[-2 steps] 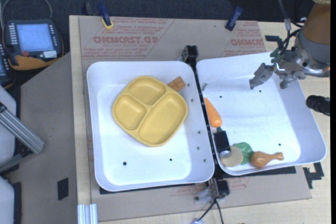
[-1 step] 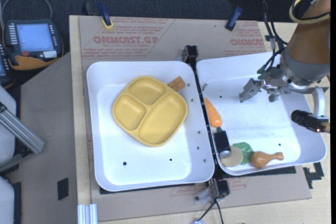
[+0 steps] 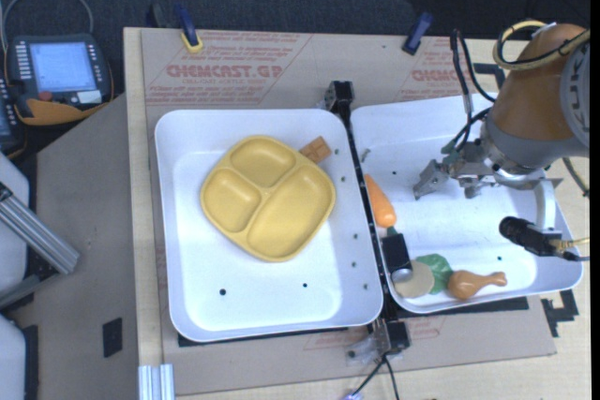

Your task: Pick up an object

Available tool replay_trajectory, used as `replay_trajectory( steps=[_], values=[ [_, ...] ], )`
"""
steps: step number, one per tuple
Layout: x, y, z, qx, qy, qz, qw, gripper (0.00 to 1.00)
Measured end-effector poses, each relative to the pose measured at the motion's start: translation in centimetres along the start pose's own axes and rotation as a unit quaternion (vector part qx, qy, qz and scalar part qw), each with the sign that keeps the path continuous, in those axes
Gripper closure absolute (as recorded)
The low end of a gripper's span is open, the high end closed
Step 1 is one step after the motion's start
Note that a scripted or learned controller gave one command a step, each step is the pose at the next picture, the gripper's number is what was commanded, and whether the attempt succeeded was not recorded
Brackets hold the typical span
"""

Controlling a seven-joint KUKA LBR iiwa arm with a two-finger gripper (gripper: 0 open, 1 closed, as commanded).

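Pickable objects sit mostly in the right bin (image 3: 412, 131): an orange carrot (image 3: 379, 200) lies against its left wall, pointing toward the near edge. Just below it is a black block (image 3: 395, 252), also by that wall. At the near left corner we see 3 things clustered: a beige round disc (image 3: 415, 281), a green piece (image 3: 437, 265) partly behind it and touching it, and a tan drumstick (image 3: 473, 281) lying on its side just right of the green piece, with its thin end pointing right. The gripper (image 3: 448, 185) hangs over the bare middle of the right bin, right of the carrot and above the cluster in the view, apart from all 5 objects. We cannot tell whether it is released or clenched from this angle, and we see no object in it. The grey arm with its orange band (image 3: 539, 98) comes in from the right. The left bin (image 3: 234, 304) holds a yellow plate (image 3: 269, 198) with 3 compartments, lying flat and turned at an angle in the bin's far half. A small brown wooden block (image 3: 315, 150) touches the plate's far right rim. Both bins rest side by side on a tan board (image 3: 234, 61) with red print, with 2 blue clamps (image 3: 187, 23) at its far edge. A pendant with a lit screen (image 3: 61, 70) lies off the board at far left.
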State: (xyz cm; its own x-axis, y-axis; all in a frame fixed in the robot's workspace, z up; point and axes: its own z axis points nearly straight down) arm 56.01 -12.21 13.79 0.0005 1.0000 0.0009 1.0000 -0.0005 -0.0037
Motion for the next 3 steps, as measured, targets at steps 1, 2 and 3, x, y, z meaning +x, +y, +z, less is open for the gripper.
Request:
replay_trajectory(
  steps=[1, 2, 3],
  values=[
    [-0.1, 0.1, 5.0, -0.002, -0.001, 0.000, 1.0000, 0.00],
    [-0.2, 0.4, 3.5, -0.007, -0.003, 0.000, 1.0000, 1.00],
    [0.5, 0.5, -2.7, -0.005, -0.001, -0.001, 1.0000, 1.00]
  ],
)
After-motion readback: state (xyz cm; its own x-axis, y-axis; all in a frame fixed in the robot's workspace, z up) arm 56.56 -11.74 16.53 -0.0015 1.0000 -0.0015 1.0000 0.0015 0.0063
